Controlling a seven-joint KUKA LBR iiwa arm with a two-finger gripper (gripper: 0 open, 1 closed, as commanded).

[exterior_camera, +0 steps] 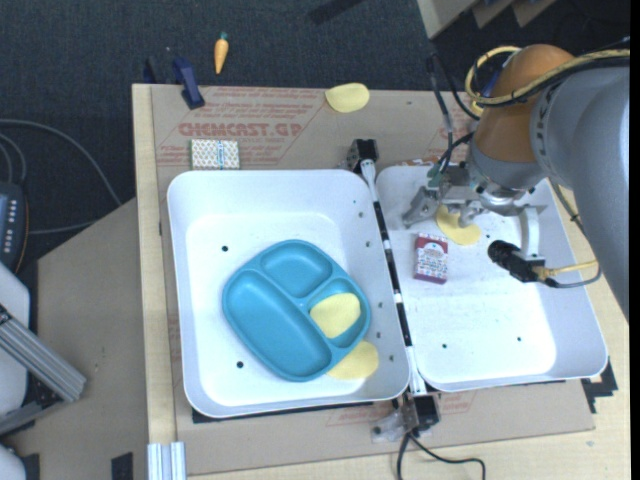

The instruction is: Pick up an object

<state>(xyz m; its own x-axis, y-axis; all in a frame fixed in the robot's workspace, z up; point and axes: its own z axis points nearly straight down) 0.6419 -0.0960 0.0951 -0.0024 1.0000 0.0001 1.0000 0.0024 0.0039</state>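
My gripper (pixel 447 208) hangs over the far left part of the right bin (pixel 500 358), under the arm's orange band. A flat pale yellow piece (pixel 462 232) lies just below and right of it on the bin floor, partly covered by the gripper. A small red and white box (pixel 432 259) lies a little nearer, apart from the gripper. In the left bin (pixel 200 208) sits a blue divided plate (pixel 280 313) with a yellow lump (pixel 336 313) in one compartment. Another yellow piece (pixel 355 362) lies against the plate's near edge.
On the cardboard behind the bins lie a yellow piece (pixel 347 97), a small patterned packet (pixel 215 153) and a blue object (pixel 187 83). A toy carrot (pixel 221 53) lies on the dark floor beyond. A black clamp (pixel 362 154) sits at the ridge between the bins.
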